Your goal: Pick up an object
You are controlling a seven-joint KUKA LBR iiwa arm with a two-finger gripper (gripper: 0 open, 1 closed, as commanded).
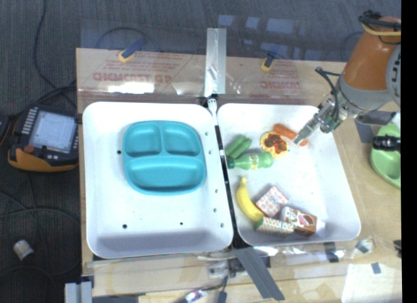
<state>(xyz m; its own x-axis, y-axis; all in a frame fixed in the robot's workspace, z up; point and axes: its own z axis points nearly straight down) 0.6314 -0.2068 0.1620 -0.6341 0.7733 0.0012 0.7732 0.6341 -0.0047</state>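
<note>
Gripper (303, 137) low over right bin (339, 184), near its far edge, tip just beside the carrot (284, 130) and pizza slice (274, 142). Can't tell if it grips anything. Banana (246, 202) and cartons (285, 216) near front edge.

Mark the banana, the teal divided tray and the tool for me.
banana (246, 201): camera view, middle of its curved yellow body.
teal divided tray (163, 183): camera view, bare near rim.
tool (301, 140): camera view, at its tip, over the right bin.
</note>
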